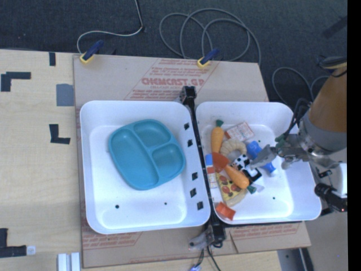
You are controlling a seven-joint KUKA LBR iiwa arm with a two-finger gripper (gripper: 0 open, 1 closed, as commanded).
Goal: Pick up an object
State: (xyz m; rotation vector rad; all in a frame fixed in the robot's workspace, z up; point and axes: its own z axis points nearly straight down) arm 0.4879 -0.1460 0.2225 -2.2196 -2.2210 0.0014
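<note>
worktop [141, 83] front edge nearest the lens, carrying both bins. left bin [90, 168] holds a blue divided plate [146, 153]. right bin [282, 113], at 3 o'clock of the plate, holds the toy pile: pizza slice [228, 189], carrot [216, 140], small blue piece [254, 149]. claw [264, 157] low over the pile's 3 o'clock side; open or closed: cannot tell. nothing seen lifted; judged pick not yet done.
</note>
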